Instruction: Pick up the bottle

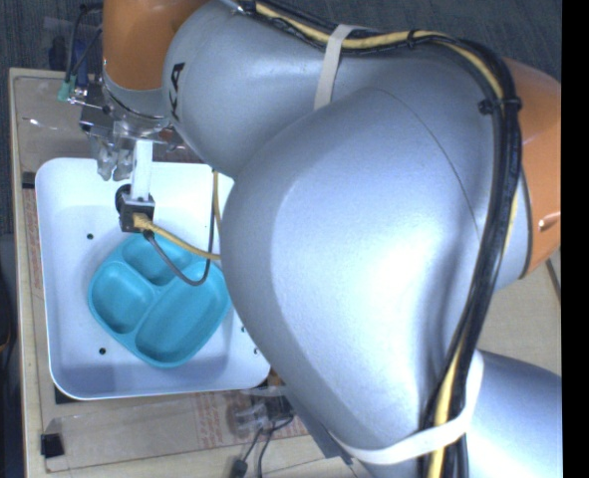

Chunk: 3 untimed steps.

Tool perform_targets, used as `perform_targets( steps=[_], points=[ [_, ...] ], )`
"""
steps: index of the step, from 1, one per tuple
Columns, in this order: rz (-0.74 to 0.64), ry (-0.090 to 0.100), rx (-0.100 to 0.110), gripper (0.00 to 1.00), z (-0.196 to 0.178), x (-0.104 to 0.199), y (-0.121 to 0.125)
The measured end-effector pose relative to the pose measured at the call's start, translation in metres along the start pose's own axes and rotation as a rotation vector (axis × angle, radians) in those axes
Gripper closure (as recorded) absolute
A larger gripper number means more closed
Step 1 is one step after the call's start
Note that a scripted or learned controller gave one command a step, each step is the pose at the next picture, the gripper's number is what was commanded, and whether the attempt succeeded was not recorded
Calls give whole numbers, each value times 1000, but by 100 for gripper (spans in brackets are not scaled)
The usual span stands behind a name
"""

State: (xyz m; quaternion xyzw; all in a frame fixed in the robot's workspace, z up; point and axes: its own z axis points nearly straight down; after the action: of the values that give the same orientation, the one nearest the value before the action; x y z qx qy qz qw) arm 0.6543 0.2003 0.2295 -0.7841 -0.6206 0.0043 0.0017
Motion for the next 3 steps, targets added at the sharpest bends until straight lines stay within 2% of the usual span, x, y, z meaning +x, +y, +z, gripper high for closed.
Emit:
perform_targets(
  steps=[1, 2, 3],
  points=[
    [-191, 4, -8, 100, -109, 18, -3],
    [-263, 0, -1, 100, 41, 19, -4],
    [-523, 0, -3, 100, 140, 8, -12]
  ],
)
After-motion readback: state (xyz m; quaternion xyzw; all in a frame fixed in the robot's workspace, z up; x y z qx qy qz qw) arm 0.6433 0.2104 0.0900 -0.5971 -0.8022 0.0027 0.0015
